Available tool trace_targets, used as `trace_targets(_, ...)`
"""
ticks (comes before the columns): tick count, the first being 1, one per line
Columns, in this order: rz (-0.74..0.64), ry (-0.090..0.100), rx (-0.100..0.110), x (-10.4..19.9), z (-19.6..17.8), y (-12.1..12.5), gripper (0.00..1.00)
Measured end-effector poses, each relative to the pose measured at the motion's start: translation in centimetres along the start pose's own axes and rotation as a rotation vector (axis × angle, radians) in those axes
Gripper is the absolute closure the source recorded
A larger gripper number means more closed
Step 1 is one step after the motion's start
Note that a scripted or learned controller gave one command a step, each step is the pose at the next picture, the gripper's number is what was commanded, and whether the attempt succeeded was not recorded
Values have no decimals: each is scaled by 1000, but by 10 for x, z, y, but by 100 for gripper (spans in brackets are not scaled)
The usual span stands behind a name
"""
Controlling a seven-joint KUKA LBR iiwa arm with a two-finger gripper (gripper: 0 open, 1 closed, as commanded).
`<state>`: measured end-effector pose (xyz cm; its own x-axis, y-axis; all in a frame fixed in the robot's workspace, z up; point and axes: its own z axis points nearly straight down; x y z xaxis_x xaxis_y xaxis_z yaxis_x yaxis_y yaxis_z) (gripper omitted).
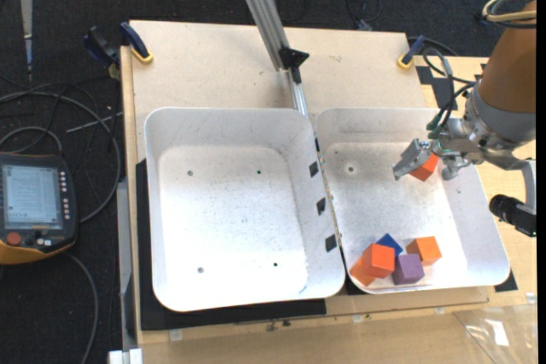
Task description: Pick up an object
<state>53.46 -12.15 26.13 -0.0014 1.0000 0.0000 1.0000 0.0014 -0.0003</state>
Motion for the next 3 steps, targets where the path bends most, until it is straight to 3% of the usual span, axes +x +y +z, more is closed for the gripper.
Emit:
trace_targets(1, 7, -3, 2, -88, 66, 34, 0)
trace_targets(2, -2, 0, -4, -102, 168, 85, 0)
trace_targets(3, -6, 0, -6, -67, 165, 128, 0)
